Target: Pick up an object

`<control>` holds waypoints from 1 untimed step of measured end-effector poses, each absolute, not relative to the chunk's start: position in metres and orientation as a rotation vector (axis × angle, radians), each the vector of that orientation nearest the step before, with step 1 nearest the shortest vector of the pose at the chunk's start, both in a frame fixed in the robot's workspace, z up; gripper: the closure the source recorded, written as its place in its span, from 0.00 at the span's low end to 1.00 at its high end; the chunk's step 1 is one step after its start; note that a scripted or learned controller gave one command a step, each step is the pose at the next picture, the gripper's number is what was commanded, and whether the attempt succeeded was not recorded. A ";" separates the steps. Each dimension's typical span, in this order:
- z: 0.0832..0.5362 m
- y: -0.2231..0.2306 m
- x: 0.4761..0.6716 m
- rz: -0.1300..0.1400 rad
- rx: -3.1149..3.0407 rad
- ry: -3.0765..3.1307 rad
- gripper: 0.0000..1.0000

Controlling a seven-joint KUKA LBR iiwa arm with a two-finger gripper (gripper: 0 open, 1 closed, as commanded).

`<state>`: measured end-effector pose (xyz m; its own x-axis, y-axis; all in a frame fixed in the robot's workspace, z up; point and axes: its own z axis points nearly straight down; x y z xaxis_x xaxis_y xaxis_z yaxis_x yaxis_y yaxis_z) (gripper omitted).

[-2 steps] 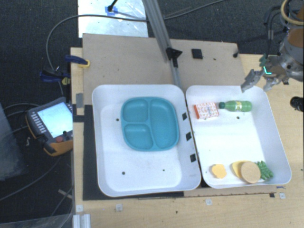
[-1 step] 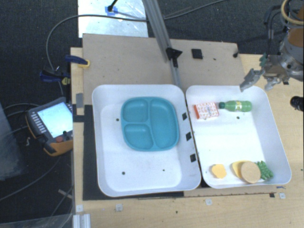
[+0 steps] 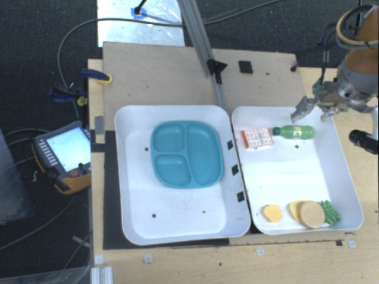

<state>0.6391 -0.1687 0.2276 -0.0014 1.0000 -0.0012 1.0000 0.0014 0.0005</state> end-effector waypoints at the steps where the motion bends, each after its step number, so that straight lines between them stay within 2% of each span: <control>1: 0.180 -0.164 0.631 -0.002 2.221 2.224 0.00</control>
